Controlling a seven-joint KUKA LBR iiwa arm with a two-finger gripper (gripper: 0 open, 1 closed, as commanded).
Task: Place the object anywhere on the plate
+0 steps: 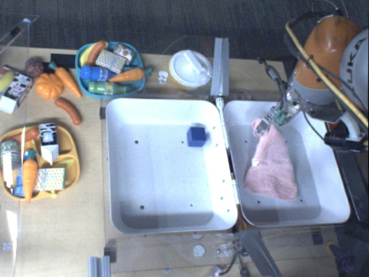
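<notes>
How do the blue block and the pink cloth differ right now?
The blue block is small, rigid and boxy; the pink cloth is much larger, soft and rumpled. The block sits alone in the left bin; the cloth lies in the right bin, its top corner at the gripper. Each lies in a white bin.

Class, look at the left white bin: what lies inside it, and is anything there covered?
Inside the left bin lies one small blue cube, toward its far right corner, alone on the white floor. Nothing covers it. The pink cloth lies in the right bin instead.
</notes>
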